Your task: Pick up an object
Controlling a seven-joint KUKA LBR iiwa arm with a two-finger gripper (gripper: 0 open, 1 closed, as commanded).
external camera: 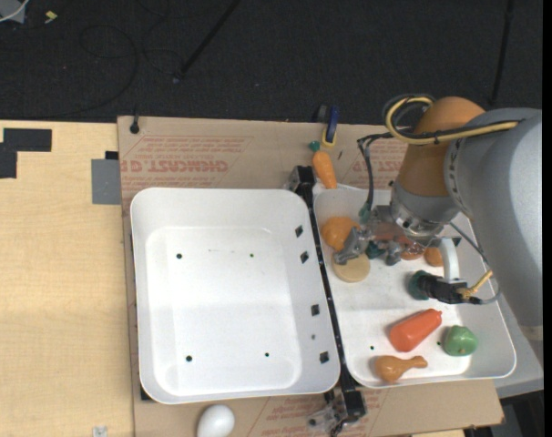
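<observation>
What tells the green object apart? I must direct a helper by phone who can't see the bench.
Start at the right bin. Go to its near right corner, past the red-orange carrot-like piece. The green object beside it is small, round and the bin's one bright green thing.

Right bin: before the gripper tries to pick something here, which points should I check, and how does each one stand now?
1. Gripper is over the right bin: ok.
2. Finger opening: cannot tell.
3. An object is between the fingers: cannot tell.
4. Nearest targets, the orange ball and the tan disc, lie beside the gripper: ok.
5. The two are spaced apart for a clean single grasp: not ok, they are crowded.
6. Red carrot and green ball lie away from the arm: ok.
</observation>
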